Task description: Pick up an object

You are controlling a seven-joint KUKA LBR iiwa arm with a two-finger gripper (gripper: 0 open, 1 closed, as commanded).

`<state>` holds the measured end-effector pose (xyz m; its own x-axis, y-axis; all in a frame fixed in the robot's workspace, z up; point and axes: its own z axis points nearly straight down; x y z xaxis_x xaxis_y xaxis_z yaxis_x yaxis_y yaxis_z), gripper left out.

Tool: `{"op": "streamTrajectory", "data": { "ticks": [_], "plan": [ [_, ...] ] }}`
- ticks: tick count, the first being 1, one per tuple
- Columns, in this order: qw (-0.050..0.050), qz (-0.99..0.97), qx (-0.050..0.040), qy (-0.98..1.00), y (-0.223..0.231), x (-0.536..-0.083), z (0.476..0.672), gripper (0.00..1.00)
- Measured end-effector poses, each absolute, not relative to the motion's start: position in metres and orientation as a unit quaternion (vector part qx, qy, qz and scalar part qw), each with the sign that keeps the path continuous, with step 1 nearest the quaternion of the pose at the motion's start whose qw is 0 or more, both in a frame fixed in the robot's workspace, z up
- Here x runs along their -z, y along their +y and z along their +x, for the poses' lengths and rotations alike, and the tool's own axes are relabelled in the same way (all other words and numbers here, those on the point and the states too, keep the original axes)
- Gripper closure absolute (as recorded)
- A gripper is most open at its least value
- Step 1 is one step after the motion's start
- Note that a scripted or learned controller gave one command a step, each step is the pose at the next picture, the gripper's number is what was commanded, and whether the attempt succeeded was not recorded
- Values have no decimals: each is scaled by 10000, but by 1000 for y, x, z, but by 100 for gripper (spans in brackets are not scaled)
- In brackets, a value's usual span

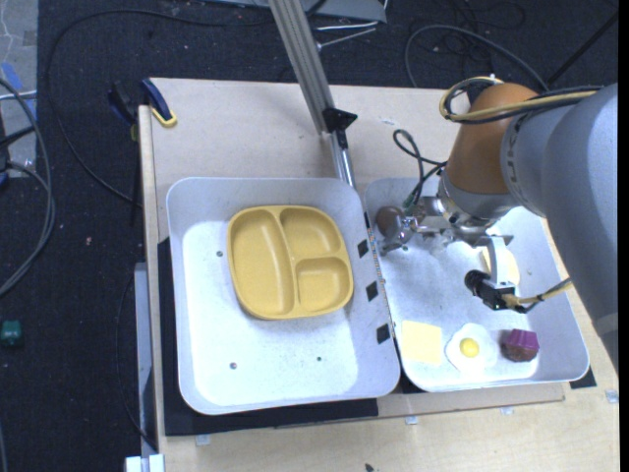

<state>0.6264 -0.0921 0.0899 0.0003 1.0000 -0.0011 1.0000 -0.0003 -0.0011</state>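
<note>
The big grey arm with its orange band [488, 146] reaches over the right white bin [565, 362] on the wooden counter [236, 131]; its tool [398, 229] hangs low near that bin's left wall, and I cannot tell its state; a flat yellow square slice [423, 342], a white fried egg toy [470, 348] and a small purple block [520, 344] lie along the near side; a yellow plastic tray with three parts [291, 261] sits in the left white bin [197, 362].

We find open floor in the left bin [197, 362] around the yellow divided tray [291, 262]. In the right bin [565, 362], the arm [511, 155] crowds the rear; cheese slice [424, 342], fried egg [470, 347] and purple piece [520, 343] line the front.
</note>
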Motion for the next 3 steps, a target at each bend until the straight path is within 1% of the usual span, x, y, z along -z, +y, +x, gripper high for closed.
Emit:
{"op": "streamTrajectory", "data": {
  "ticks": [1, 2, 3],
  "plan": [
    [-13, -7073, 4, -7069, -92, -103, 627, 100],
    [-27, -7074, 18, -7068, -100, -161, 634, 100],
    [-34, -7063, 24, -7079, -100, -225, 633, 100]
  ]
}}
